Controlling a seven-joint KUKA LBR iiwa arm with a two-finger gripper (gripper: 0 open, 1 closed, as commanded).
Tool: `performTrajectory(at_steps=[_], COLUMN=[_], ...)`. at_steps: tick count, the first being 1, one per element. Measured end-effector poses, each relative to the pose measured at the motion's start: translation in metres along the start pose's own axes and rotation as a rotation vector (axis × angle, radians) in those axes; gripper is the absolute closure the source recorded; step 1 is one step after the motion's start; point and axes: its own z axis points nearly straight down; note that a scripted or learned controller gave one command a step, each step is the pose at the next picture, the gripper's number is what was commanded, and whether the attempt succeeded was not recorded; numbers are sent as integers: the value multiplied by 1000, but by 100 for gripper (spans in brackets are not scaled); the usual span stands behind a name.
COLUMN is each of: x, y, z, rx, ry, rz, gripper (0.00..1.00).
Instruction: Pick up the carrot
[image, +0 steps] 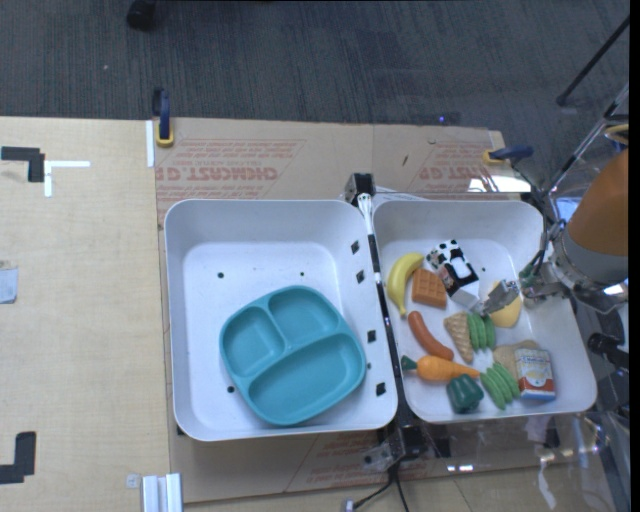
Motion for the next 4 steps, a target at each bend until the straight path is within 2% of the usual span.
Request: performTrajectory(at_steps=[1,2,3,4], x=[-5,-1,63,111], y=[-2,-1,-30,-54], z=[-8,-8,3,-2], rx=[2,4,6,-14], ry=[-11,-2,-9,-33], rz=[4,3,-12,-479], gripper=[100,0,0,0])
